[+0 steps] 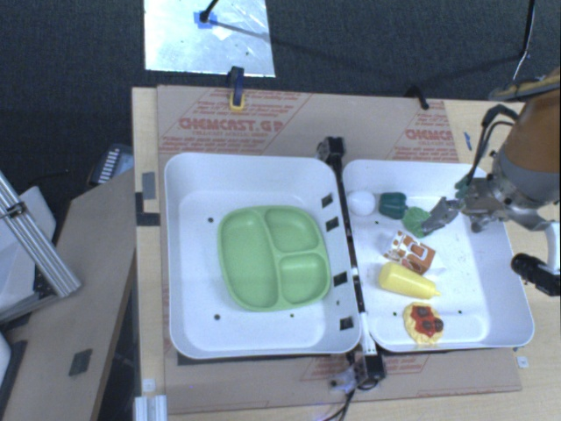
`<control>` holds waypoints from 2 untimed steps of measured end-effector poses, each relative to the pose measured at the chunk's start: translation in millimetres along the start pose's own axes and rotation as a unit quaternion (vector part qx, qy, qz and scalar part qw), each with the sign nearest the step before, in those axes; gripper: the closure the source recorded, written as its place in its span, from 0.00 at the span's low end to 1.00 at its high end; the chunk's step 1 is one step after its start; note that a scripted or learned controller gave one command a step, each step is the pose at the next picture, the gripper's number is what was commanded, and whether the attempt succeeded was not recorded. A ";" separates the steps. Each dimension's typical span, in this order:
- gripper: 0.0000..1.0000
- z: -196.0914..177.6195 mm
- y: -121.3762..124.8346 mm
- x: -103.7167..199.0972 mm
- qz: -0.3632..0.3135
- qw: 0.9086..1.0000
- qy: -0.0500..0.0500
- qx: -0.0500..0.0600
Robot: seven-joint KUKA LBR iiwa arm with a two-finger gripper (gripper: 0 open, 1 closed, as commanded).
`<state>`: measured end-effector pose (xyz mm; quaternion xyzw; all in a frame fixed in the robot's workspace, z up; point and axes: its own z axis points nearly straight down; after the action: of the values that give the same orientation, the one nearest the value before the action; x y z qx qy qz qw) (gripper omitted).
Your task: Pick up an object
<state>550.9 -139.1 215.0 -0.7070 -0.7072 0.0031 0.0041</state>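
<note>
1. Where the cardboard-covered bench (289,117) is viewed from above, two shallow white plastic bins are seen side by side: the left bin (188,235) and the right bin (500,296).
2. A pale green three-compartment plastic tray (270,257) is laid flat in the left bin.
3. The grey arm with an orange band (535,139) is extended over the right bin; its two-finger gripper (436,218) is placed just beside a green toy piece (415,218), and whether the fingers are spread or pinched cannot be told.
4. Below it, a yellow wedge-shaped toy (406,281), an orange-and-white waffle-like toy (411,251) and a round pizza-like toy (423,323) are found.
5. A dark green pepper-like toy (392,204) and a small white ball (361,203) are set near the bin's upper left corner.
</note>
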 end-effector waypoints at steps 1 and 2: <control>0.00 -5.8 2.6 0.2 -0.001 1.000 -0.001 -0.006; 0.00 57.0 0.1 0.3 0.000 1.000 0.000 -0.003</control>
<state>550.4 -138.7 158.1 -0.7068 -0.7074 0.0010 0.0017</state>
